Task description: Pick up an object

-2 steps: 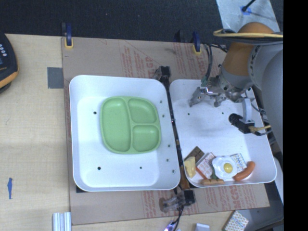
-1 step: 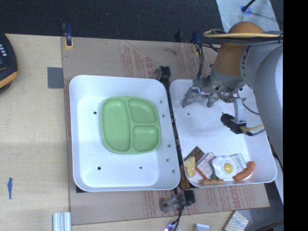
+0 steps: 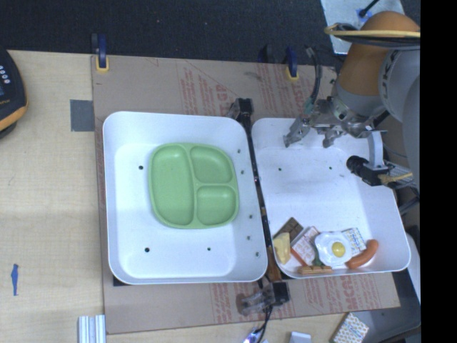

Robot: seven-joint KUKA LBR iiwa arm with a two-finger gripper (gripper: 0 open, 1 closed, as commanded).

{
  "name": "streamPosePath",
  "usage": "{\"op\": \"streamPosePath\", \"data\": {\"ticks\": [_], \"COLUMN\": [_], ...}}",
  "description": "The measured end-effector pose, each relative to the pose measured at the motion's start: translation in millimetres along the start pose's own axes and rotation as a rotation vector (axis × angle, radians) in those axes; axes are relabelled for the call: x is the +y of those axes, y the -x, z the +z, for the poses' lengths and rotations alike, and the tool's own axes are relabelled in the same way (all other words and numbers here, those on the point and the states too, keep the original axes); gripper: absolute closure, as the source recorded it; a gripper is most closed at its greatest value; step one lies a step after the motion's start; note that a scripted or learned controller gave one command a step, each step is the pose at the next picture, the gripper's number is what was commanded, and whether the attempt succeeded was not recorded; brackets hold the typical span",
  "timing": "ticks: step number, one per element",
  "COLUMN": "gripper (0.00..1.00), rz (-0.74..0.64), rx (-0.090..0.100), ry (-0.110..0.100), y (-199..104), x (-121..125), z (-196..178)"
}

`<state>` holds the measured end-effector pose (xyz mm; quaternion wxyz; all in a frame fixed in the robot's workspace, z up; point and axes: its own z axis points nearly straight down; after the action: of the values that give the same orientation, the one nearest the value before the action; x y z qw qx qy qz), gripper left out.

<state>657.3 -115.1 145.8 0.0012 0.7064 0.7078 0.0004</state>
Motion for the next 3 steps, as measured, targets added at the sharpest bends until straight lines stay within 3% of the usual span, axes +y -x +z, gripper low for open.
{"op": "streamPosePath", "data": {"ticks": [1,3], "gripper": [0.00,0.00], "rz": [0.000,0.002], "rx": [0.002,-0.002], "ry": [-0.015,-0.001], "y": [-13.0,88.0], "x": [-52.0,-7.7], "z": [57.4,53.0]}}
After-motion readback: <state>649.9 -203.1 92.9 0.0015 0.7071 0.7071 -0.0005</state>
